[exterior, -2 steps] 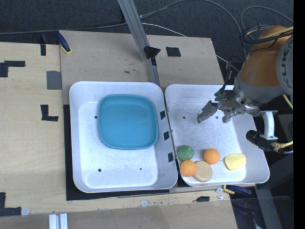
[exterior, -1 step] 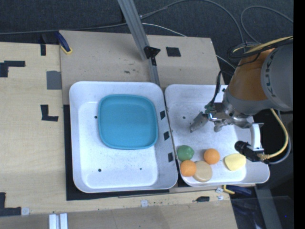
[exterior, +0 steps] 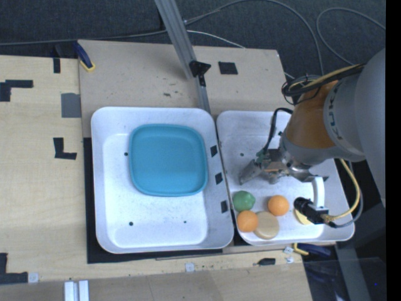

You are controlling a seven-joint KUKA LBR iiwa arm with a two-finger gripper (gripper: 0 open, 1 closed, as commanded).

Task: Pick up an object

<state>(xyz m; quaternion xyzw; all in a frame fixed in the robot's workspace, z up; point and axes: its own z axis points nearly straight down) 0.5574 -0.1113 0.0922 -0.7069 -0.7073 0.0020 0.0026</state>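
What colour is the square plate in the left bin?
The plate is light blue, turquoise-like, plain without pattern; the camera view shows it clearly.

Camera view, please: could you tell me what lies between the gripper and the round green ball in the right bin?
In the camera view, bare white bin floor separates the gripper from the round green ball just below it.

Camera position: fixed above the bench [exterior: 37, 168]
Direction: looked down at a slant
Distance: far enough to frame both white bins [exterior: 106, 231]
Arm [exterior: 338, 121]: entered from right
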